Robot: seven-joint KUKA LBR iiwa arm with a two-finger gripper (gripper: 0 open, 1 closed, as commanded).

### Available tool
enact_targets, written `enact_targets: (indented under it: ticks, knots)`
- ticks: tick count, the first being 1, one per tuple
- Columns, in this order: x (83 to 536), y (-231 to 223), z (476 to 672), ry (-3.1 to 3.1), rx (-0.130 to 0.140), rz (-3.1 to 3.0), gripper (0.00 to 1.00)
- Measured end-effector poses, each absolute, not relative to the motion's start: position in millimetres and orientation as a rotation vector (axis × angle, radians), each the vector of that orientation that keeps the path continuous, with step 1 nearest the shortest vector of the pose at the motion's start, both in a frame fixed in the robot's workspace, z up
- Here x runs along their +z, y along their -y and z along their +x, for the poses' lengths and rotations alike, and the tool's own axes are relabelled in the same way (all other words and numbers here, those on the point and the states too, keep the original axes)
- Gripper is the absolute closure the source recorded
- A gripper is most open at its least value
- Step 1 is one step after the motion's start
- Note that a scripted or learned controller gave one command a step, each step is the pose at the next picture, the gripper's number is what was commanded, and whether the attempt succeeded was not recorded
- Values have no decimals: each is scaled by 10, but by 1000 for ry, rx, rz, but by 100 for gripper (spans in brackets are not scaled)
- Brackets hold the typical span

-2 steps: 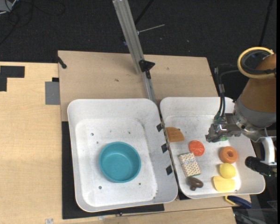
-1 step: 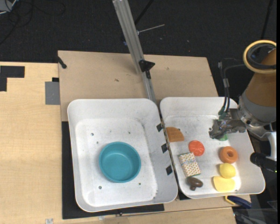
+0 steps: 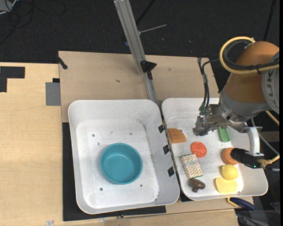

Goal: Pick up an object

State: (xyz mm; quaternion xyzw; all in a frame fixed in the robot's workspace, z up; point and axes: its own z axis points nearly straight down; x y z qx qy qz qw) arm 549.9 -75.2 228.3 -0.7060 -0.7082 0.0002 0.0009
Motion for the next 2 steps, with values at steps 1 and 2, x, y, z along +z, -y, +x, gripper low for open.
enact_targets:
  ticks: [1,2]
  knots:
    - [2230,195,5675,2225,0,-2216,100]
    - [2198,-313,5977,2224,2,-2218,100]
